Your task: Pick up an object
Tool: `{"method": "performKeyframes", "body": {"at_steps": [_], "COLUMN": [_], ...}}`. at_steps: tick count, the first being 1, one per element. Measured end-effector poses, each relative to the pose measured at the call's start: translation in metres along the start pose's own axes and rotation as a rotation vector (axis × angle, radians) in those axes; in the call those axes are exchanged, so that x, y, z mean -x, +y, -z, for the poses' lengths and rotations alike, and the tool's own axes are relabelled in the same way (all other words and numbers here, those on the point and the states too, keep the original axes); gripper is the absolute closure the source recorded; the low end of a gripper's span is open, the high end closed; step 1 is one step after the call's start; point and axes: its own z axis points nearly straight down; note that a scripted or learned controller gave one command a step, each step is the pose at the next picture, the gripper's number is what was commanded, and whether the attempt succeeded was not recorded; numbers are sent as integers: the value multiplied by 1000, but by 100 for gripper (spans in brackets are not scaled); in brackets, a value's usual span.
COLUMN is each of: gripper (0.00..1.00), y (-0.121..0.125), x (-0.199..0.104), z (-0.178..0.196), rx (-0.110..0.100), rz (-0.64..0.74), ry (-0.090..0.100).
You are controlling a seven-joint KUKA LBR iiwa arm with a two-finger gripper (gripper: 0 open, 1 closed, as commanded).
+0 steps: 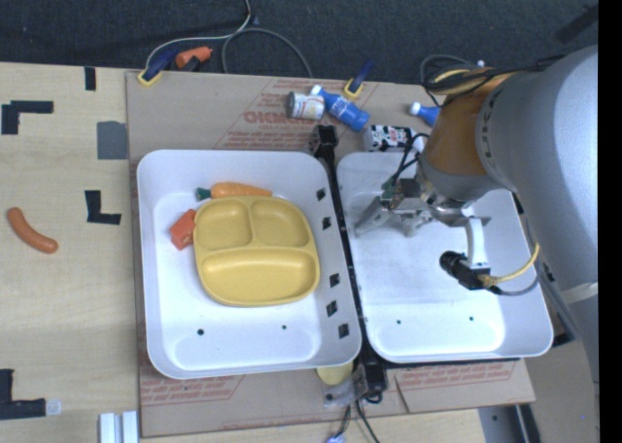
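My gripper (389,223) hangs low over the upper left part of the right bin (437,324). Its two grey fingers stand apart, open, and I see nothing between them. In the left bin (165,324) lies a yellow divided plate (258,252). An orange carrot (240,190) rests along the plate's far edge. A small red-orange piece (183,228) sits at the plate's left side. All of these lie to the left of the gripper, across the divider between the bins.
A sausage-shaped toy (31,230) lies on the bench far left. Small bottles (328,106) and clamps sit behind the bins. A black cable end (462,269) hangs off the arm over the right bin. The arm's bulk covers the right bin's right side.
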Motion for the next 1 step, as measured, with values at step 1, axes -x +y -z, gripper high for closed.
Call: {"method": "performKeyframes", "body": {"at_steps": [1], "gripper": [0], "y": [39], "x": [48], "z": [9], "rx": [9], "rz": [-4], "ry": [-5]}}
